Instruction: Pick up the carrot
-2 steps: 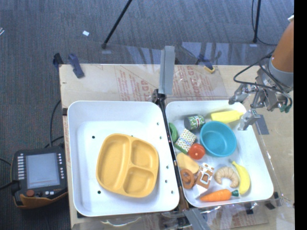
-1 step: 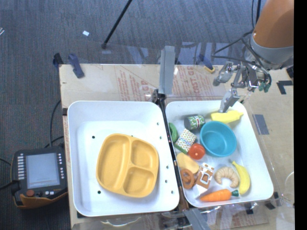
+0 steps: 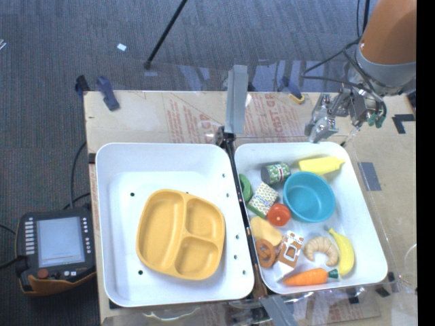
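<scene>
Even, bright light falls from overhead, so the two white bins [image 3: 170, 156] look nearly washed out along their rims and cast only thin, soft shadows on the tabletop [image 3: 197, 111]. The yellow divided plate [image 3: 181, 234] shows a faint shadow inside its compartments. The orange band of the arm [image 3: 389, 19] at the top right corner is blurred and out of focus, while the dark carpet [image 3: 81, 32] beyond the tabletop's far edge is dimmer and slightly grainy.

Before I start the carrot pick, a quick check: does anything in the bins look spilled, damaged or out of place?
Nothing stands out. The carrot lies flat at the right bin's near edge, beside the banana and croissant. The yellow plate sits level in the left bin.
</scene>
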`<state>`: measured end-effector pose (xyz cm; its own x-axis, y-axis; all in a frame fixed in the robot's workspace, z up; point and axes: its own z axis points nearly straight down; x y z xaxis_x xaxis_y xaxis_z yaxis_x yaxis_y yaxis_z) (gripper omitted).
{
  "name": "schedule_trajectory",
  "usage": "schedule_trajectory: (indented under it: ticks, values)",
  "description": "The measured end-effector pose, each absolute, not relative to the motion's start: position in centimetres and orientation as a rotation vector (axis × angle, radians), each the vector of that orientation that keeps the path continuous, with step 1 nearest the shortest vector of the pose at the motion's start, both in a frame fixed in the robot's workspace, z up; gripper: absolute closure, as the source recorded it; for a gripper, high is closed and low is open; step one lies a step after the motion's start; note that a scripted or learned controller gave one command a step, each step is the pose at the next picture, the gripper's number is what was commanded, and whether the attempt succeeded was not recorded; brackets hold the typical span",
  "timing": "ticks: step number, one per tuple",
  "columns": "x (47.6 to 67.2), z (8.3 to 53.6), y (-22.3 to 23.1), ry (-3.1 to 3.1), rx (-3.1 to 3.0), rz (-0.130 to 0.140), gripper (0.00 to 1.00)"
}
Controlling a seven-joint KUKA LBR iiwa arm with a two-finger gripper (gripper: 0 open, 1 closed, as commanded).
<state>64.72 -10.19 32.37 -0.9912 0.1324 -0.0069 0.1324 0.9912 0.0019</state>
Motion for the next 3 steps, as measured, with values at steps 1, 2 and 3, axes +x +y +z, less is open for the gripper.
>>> schedule_trajectory:
  ticks: [1, 2, 3]
  values:
    - [64.7, 32.3, -10.1, 3.129, 0.206, 0.002, 0.0]
    - [59.1, 27.6, -3.9, 3.137, 0.22, 0.004, 0.0]
    - [53.8, 20.9, 3.6, 3.146, -0.026, 0.003, 0.0]
